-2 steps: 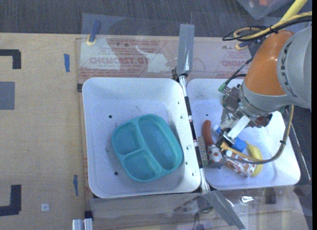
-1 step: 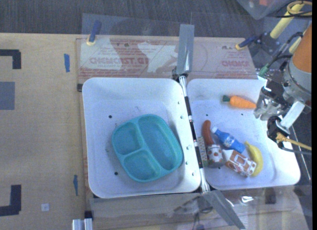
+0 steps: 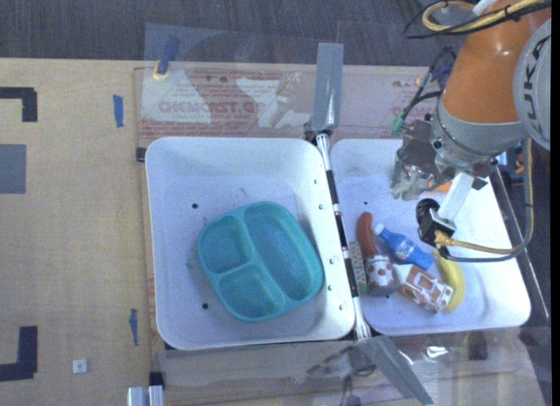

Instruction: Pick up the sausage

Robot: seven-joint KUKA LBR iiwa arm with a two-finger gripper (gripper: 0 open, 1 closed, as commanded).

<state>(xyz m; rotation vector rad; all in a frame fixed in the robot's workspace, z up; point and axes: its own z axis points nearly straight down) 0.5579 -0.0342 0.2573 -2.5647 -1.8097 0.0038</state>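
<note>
Your gripper (image 3: pixel 409 187) hovers in the right bin (image 3: pixel 516 308), finger state unreadable, sausage (image 3: pixel 364 231) lies apart, below-left of the fingers.

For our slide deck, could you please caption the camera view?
Gripper above right bin; sausage lies beside it.
</note>
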